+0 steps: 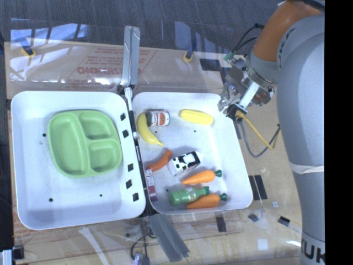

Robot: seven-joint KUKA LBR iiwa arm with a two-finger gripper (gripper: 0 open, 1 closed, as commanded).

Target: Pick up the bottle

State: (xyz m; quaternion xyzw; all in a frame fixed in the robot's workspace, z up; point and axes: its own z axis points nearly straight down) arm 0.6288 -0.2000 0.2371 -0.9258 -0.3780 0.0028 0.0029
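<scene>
**Bottle not yet picked up; gripper waits at the bin's far right edge**

Two shallow white plastic bins sit side by side. The right bin (236,164) holds the task's thing: a small green bottle (188,195), glossy plastic, lying on its side close to the bin's near edge, its cap pointing right. An orange toy carrot (205,201) lies touching it on the near side, and a second carrot (200,176) lies just beyond it.

The gripper (234,105) hangs over the far right corner of that bin, well apart from the bottle. Nothing is seen in it, and how wide it stands cannot be told from this angle. By this evidence the task is barely begun: reaching, gripping and lifting all remain.

Other smooth, rounded toys share the bin: a yellow banana (147,130), a lemon (196,117), a small can (158,118). The left bin (25,164) holds a matte green divided plate (85,142).
</scene>
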